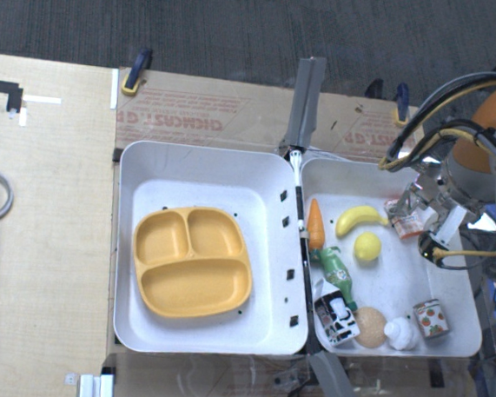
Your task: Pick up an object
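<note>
My gripper hangs over the far right part of the right bin, right above a small red and white packet that lies against the bin's back wall. The gripper body hides part of the packet. To the packet's left lie a yellow banana and a lemon. An orange carrot and a green bottle lie along the bin's left wall.
At the right bin's front sit a black and white box, a tan ball, a white lump and a small strawberry-print can. The left bin holds a yellow divided plate. Cables loop above the wrist.
</note>
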Controlling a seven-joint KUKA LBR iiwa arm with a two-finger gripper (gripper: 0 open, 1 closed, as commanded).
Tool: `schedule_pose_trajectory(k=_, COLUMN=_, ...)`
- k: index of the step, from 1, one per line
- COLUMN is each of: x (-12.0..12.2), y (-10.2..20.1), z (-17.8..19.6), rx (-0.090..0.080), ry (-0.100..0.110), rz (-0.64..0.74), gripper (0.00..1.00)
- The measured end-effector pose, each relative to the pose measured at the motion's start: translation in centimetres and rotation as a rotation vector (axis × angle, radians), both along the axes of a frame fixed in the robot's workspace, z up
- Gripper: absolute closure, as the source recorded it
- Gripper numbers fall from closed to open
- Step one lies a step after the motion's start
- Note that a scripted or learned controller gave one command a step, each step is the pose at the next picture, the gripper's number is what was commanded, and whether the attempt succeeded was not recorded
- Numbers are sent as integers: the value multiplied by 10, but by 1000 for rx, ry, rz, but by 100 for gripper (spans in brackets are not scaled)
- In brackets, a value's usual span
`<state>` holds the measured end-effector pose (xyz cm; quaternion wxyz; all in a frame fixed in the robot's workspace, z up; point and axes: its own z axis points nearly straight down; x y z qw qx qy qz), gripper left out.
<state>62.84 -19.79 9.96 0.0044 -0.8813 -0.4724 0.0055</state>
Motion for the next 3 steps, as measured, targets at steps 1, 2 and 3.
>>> schedule_pose_trajectory(k=1, x=31, y=44, z=96, rx=-6, ry=-12, rz=-113, gripper=100)
schedule_pose_trajectory(k=2, x=30, y=44, z=95, rx=-6, ry=-11, rz=-114, gripper=0)
schedule_pose_trajectory(k=3, x=-67, y=22, z=46, rx=-6, ry=-9, rz=-304, gripper=0)
